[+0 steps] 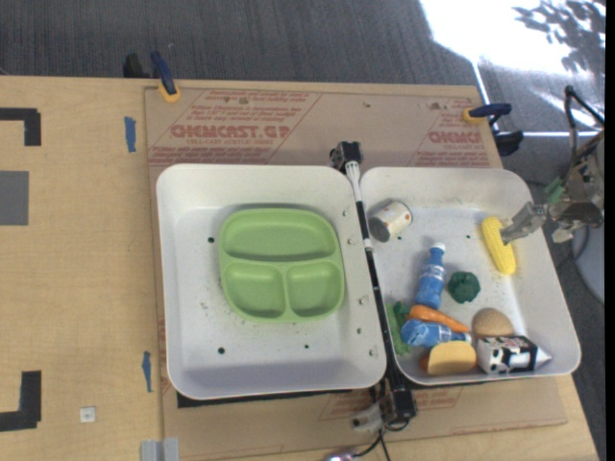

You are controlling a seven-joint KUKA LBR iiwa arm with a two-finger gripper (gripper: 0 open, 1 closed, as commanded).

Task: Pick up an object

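- The gripper (534,217) sits at the right rim of the right bin (562,301), just beside the top end of the yellow corn cob (498,245). From where I stand I cannot tell whether the claw is open or closed, and nothing shows inside it.
- The corn looks like the likeliest target. It lies near the bin wall, so I'd worry the claw catches the rim or pins the cob against the wall instead of straddling it.
- The cob is rounded and probably smooth. A pinch near its tip could squirt it sideways toward the small green lump (464,286) or the blue bottle (430,281).
- The other candidates are crowded in the near corner: a carrot (437,317), a tan egg-shaped piece (492,323), a yellow wedge (452,357) and a black-and-white carton (509,355), touching or nearly so. A grab there risks closing on two things, or wedging between them and lifting none.
- The grey cup (389,219) lies on its side near the divider and would likely roll if nudged.
- The green divided plate (282,262) in the left bin (183,257) is flat and wide, a poor thing to clamp.
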